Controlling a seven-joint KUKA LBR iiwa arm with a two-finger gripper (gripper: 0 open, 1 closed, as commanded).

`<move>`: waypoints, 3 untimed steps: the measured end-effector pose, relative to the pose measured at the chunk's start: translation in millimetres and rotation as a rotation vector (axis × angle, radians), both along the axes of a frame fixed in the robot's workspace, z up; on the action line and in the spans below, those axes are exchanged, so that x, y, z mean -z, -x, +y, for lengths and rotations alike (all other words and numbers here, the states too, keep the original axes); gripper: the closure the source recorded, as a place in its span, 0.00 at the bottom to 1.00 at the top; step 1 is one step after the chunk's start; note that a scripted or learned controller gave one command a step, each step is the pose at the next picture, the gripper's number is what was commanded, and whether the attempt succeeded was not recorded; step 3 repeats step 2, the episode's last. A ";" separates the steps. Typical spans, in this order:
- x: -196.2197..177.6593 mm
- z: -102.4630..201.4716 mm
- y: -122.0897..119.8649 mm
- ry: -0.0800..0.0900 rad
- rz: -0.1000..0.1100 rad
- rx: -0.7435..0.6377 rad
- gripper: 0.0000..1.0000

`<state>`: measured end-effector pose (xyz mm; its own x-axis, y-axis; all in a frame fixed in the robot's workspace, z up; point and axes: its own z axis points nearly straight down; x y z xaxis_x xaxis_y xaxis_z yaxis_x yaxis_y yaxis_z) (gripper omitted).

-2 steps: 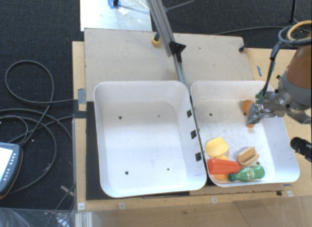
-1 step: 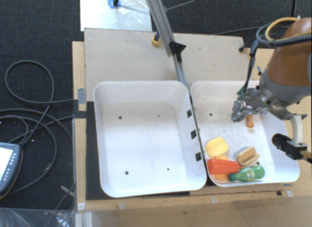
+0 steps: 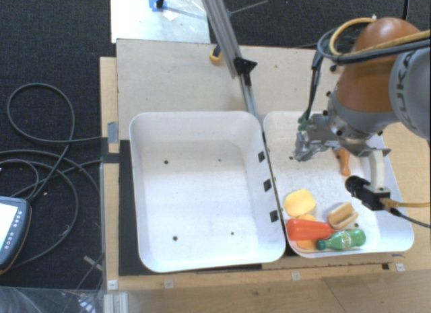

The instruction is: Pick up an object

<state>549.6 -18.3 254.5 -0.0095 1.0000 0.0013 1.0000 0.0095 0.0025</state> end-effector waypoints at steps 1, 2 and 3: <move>-4.5 44.5 -18.6 -0.001 -0.001 0.000 1.00; 2.7 96.5 -47.1 0.000 -0.001 -0.001 1.00; 2.7 96.5 -47.1 0.000 -0.001 -0.001 1.00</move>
